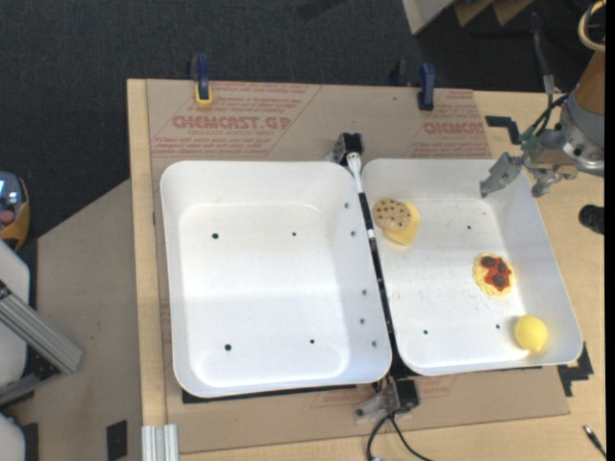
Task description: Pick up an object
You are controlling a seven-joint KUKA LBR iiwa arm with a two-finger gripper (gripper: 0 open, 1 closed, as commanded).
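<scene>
Half-cropped end effector point(519, 174), fingers indistinct.

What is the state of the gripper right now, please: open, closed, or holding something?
Gripper: open, holding nothing, above the far right edge of the right bin.

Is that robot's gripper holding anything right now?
Nothing. The open gripper hangs above the right white bin's far corner, apart from the three food items.
</scene>
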